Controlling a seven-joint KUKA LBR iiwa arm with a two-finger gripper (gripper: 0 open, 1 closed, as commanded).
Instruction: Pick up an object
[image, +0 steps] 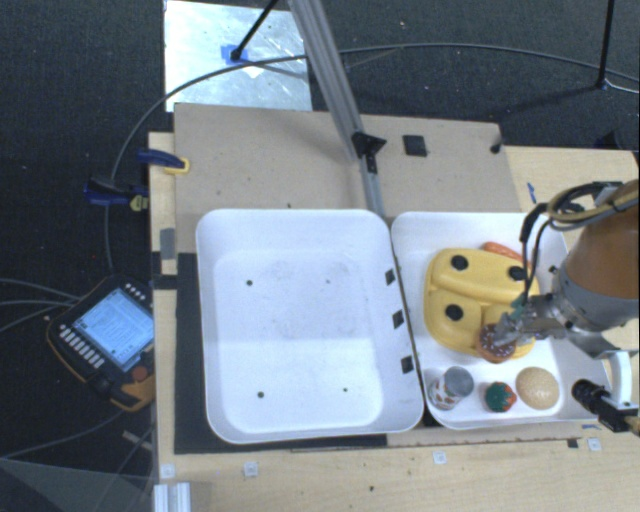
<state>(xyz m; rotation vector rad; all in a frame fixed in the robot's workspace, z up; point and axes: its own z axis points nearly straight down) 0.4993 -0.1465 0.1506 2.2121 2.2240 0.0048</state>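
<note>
My gripper (508, 330) reaches into the right bin (415, 235) from the right, low over the front edge of a big yellow object with black dots (465, 290). A small brown-red object (495, 344) lies right at the gripper's tip, touching the yellow object; whether it is gripped is unclear. Along the bin's front wall sit a small grey and white object (452, 384), a green and red ball (500, 397) and a beige egg-shaped object (537, 387). An orange object (500, 249) peeks out behind the yellow one.
The left bin (295, 320) lies beside the right one, their walls meeting in the middle. A grey pole (340, 95) slants over the bench at the back. A handheld pendant (105, 335) lies off the bench to the left.
</note>
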